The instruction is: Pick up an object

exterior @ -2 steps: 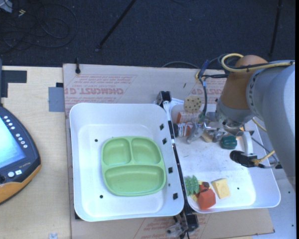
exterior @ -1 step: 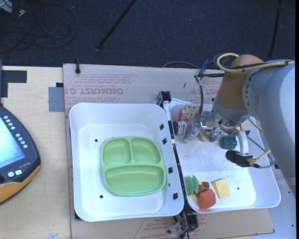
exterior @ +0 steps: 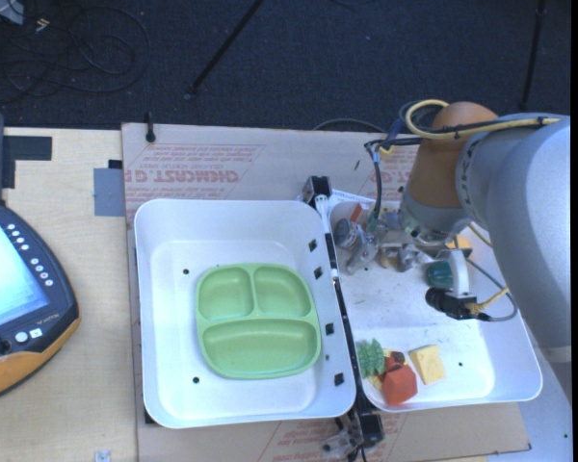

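The hand (exterior: 370, 243) sits low in the far left corner of the right bin (exterior: 488, 352), close against the rim where the two bins meet. It is a tangle of grey metal seen from above, and I cannot tell whether it is released or clenched; nothing can be seen caught in it. The grey arm (exterior: 520, 200) runs in from the right, and its orange band stands just above the hand.

Just to the right of the hand, on the white floor of the bin, is a small teal thing (exterior: 439, 273); whether it lies loose or is touched by anything cannot be made out.

The other loose things are well apart from the hand, gathered at the near left corner of the same bin. There is a leafy green piece (exterior: 371, 356), a red piece (exterior: 400, 384) touching its near side, and a yellow block (exterior: 427, 364) just to the right of them. The floor between hand and cluster is bare white with a few dark specks.

Across the shared rim, the left bin (exterior: 173, 248) holds a pale green divided plate (exterior: 258, 319) lying flat in its middle. Both bins rest on a cardboard sheet (exterior: 202, 166) with red print, spread on the tabletop (exterior: 96, 354). At the far left edge lies a teach pendant (exterior: 19, 301) with a lit screen.
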You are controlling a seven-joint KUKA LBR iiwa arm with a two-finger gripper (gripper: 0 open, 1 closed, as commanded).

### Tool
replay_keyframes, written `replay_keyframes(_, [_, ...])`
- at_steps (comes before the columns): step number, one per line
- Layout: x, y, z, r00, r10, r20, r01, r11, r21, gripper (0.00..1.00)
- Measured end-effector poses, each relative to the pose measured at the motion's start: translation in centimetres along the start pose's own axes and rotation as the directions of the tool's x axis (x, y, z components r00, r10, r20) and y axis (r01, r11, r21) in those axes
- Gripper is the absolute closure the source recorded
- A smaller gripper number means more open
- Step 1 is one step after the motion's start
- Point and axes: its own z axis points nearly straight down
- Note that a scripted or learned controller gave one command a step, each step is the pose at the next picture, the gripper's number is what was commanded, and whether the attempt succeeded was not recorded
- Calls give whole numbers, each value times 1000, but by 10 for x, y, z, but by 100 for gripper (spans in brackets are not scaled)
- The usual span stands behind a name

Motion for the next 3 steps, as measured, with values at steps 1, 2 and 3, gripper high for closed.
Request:
replay_keyframes(1, [-12,1,-3,1000,-6,-14,6,1000,-2,0])
replay_keyframes(2, [-14,2,1,1000,-10,-19,10,1000,1,0])
replay_keyframes(3, [-5,1,-3,1000,-7,-11,7,1000,-4,0])
